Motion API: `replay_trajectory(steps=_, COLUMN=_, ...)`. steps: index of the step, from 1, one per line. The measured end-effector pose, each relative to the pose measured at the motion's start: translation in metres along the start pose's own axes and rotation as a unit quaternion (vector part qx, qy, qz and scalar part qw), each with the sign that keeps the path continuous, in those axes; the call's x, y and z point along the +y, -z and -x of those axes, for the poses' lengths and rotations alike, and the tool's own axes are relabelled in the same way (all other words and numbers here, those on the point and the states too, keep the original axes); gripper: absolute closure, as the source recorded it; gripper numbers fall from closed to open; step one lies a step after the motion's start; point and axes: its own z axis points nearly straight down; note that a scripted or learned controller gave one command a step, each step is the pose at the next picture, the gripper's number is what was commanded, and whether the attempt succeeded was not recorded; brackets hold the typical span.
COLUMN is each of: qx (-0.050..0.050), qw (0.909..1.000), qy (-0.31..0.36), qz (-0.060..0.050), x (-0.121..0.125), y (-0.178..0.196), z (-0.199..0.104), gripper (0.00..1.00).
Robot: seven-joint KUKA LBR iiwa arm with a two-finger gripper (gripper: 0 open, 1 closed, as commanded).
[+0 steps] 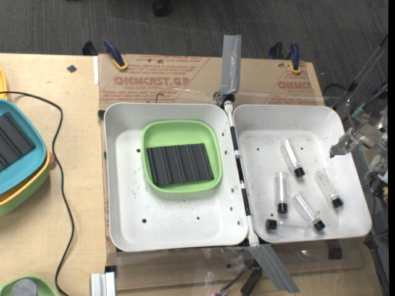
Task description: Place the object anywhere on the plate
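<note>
End effector (340, 148) at right bin (352, 165) edge, grip state unclear, nothing visibly held. Vials (291, 158) untouched. Reach step pending; next: descend onto one vial, carry to green plate (181, 132).

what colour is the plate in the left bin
Light green plate, holding a dark ribbed mat; clear in the camera view.
</note>
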Motion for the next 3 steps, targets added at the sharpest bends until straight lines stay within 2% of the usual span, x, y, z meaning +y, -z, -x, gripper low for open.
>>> replay_trajectory(steps=1, qx=-0.001, qw=0.9886, qy=-0.150, qz=-0.001, x=-0.003, y=0.011, z=-0.012, gripper=0.00)
replay_trajectory(steps=2, qx=0.000, qw=0.9787, qy=-0.205, qz=-0.001, x=-0.039, y=0.026, z=-0.028, gripper=0.00)
replay_trajectory(steps=3, qx=0.000, qw=0.9556, qy=-0.295, qz=0.000, x=0.000, y=0.005, z=-0.017, gripper=0.00)
